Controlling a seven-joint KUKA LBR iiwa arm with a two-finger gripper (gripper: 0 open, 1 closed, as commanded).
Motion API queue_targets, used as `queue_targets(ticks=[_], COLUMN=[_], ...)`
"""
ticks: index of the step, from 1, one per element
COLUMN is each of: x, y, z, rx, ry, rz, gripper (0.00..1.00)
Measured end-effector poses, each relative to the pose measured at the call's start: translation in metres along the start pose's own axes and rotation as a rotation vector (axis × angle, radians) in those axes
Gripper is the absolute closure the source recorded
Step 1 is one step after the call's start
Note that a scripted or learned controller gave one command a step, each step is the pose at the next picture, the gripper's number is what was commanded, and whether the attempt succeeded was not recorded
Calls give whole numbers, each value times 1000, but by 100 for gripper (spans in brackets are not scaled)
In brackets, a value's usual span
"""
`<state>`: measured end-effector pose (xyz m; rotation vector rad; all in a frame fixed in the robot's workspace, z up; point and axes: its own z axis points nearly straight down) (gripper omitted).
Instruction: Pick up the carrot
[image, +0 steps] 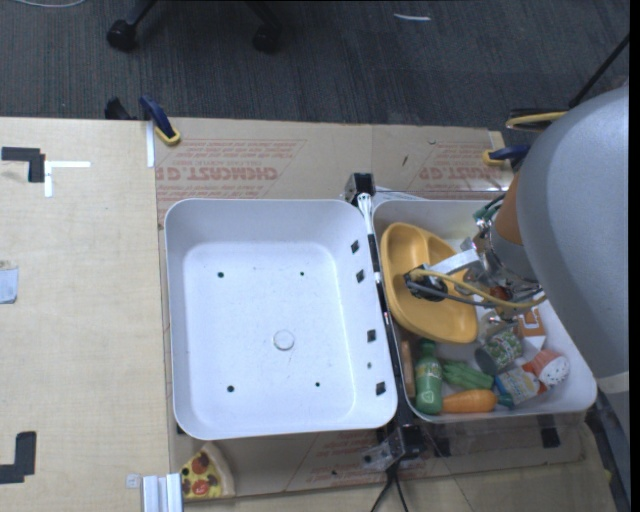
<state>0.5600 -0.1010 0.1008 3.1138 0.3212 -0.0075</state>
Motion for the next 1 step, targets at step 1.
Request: queue_targets(ticks=[1], x=[-62], y=[-76], z=[-90], rx=[13], ry=[4], rz=[-31], gripper=[100])
